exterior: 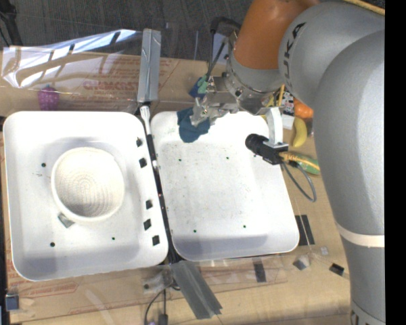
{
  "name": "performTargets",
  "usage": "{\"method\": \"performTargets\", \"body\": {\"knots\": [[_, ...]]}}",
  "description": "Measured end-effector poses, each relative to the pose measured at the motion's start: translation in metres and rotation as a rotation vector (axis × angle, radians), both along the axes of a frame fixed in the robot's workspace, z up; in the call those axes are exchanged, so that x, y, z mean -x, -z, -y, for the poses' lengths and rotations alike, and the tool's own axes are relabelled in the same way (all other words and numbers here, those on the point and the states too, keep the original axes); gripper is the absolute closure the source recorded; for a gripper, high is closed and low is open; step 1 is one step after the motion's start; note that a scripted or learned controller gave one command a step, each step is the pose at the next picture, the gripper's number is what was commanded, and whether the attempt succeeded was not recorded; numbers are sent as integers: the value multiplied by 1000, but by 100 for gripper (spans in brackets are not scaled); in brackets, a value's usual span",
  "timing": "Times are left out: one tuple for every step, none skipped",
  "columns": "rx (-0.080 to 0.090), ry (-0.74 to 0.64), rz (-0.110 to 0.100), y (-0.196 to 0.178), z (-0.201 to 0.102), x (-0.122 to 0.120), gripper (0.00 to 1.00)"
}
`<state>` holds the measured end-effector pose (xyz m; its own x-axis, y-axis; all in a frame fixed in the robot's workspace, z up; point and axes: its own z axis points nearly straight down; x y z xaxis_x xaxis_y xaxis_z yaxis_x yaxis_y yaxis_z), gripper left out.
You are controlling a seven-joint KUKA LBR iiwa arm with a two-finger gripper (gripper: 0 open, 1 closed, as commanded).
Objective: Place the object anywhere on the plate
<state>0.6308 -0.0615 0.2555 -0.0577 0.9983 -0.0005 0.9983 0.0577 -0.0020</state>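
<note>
While the gripper (201,111) sits low at the right bin's (257,239) far left corner, a blue object (189,128) lies just under it, touching or nearly so. Whether it is gripped: cannot tell. Plate (88,183) sits in the left bin (27,249), well apart. Likely the pick step. Next: secure the object, lift clear over the divider, carry left to the plate.

Two shallow white plastic bins sat side by side: the left bin (27,249) and the right bin (223,242). One round white ribbed plate (88,183) lay in the left bin. One soft dark-blue object (189,128) lay in the right bin. One small purple item (49,99) sat on the bench behind.
</note>
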Motion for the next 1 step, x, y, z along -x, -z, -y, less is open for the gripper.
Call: {"method": "performTargets", "body": {"knots": [[0,-45,-3,10,-111,43,100]]}}
